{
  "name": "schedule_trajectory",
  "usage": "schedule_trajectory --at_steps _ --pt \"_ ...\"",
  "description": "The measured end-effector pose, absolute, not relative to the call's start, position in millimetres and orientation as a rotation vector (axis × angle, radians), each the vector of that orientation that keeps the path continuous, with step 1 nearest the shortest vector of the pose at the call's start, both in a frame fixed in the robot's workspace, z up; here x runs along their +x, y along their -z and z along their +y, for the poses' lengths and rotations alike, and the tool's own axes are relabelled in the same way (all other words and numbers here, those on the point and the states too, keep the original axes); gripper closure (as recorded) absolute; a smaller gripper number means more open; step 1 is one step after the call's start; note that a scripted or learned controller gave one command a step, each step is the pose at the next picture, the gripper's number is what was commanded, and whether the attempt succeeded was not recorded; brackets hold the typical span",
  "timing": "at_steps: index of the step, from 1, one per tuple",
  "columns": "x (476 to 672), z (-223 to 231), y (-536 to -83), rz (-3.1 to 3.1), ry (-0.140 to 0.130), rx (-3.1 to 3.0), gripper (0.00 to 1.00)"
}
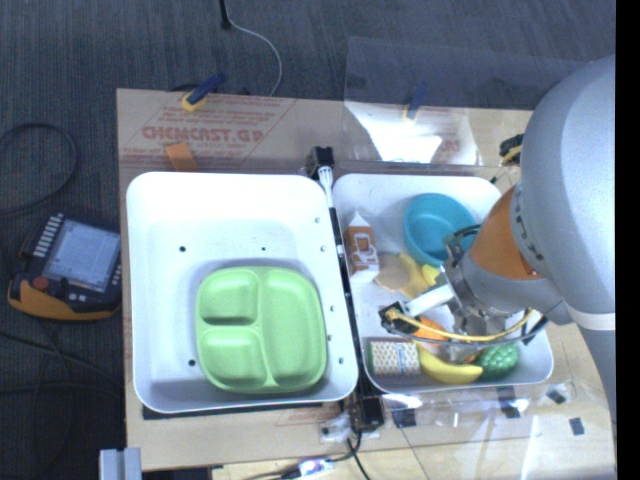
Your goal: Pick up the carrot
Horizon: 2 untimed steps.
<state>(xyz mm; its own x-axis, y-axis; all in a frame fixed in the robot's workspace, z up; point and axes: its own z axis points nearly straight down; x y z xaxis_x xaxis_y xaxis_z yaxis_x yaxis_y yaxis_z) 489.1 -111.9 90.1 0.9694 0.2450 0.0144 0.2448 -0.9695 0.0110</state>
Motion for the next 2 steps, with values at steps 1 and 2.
schedule_trajectory --at_steps 1,2 --pt "618.7 -129.1 -88.6 0.665 -0.013 3.066 0.0" --pt "558.5 -97.4 -89.5 0.582 -0.005 3.083 0.0"
